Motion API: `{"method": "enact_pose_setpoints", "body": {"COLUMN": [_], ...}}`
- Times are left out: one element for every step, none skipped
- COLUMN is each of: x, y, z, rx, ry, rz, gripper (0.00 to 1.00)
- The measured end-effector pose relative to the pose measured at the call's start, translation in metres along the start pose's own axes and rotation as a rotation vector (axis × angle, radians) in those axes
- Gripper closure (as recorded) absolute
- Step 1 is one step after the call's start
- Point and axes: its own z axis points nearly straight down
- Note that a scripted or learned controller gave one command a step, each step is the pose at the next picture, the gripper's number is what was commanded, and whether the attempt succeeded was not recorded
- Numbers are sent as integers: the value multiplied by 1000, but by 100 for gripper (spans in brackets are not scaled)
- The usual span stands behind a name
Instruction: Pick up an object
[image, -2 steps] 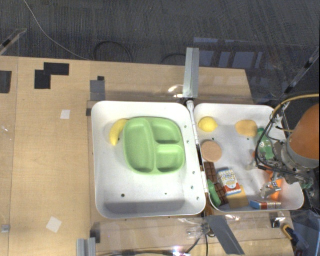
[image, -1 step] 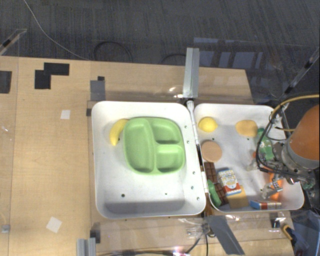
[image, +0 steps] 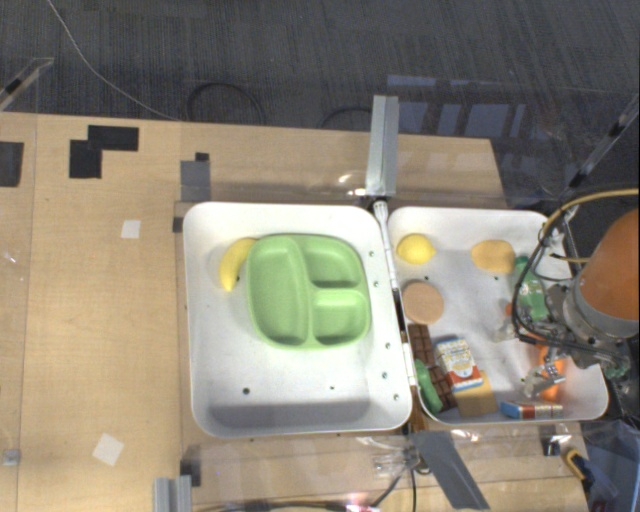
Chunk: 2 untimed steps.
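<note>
Nearest, a marker (image: 530, 409) lies in the right bin (image: 470, 228); gripper (image: 548, 375) just above it, jaw state unclear.

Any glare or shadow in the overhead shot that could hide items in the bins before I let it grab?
Camera view: even lighting; a soft shadow darkens the left bin's near floor, a small bright reflection sits on the metal divider post behind the bins, and the arm overhangs the right bin's right edge, covering what lies beneath; focus is mildly soft overall.
</note>
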Motion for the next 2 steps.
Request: {"method": "enact_pose_setpoints", "body": {"x": [0, 0], "y": [0, 0], "z": [0, 0], "rx": [2, 2], "ry": [-1, 0], "rz": [-21, -23], "gripper": [0, 0]}}
